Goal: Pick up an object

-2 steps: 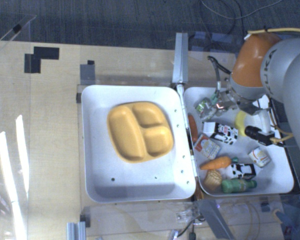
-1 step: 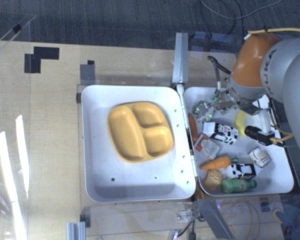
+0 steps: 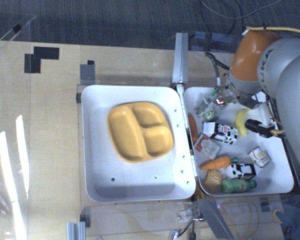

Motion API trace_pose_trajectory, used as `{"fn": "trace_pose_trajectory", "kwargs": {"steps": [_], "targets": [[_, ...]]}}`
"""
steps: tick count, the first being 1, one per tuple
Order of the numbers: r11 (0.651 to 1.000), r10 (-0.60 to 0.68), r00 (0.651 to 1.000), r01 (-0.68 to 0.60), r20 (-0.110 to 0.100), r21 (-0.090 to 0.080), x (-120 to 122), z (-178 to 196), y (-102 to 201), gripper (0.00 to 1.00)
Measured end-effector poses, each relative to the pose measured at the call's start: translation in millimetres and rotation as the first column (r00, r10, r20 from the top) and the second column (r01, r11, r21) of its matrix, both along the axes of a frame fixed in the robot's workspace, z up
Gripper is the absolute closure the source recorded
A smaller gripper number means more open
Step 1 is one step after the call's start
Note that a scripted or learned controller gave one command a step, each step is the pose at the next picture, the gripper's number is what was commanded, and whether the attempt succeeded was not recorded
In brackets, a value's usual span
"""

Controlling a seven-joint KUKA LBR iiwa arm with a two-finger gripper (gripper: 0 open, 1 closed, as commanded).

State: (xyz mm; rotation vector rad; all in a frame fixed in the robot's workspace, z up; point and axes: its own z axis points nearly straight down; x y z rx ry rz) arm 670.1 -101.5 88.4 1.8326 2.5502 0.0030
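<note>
The right bin (image 3: 285,181) holds several small toys. An orange carrot (image 3: 216,163) lies near its front, with a green bottle (image 3: 237,185) and a black-and-white cow (image 3: 241,170) beside it. A second cow figure (image 3: 224,132) sits mid-bin, and a yellow banana (image 3: 240,120) lies further right. A reddish sausage (image 3: 192,127) runs along the left wall. My gripper (image 3: 217,99) hangs low over the bin's far left corner, right above a small green and grey item (image 3: 208,112). Nothing is visibly held.
The left bin (image 3: 97,179) holds a yellow divided plate (image 3: 140,130). A metal post (image 3: 180,59) stands between the bins at the back. The arm's grey body and orange band (image 3: 250,56) overhang the right bin's far right side. Cables lie on the floor behind.
</note>
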Motion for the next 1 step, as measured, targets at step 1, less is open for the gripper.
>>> {"fn": "trace_pose_trajectory", "kwargs": {"steps": [1], "targets": [[1.0,0.005,1.0,-0.005,0.015,-0.004,3.9,14.2,0.4,1.0]]}}
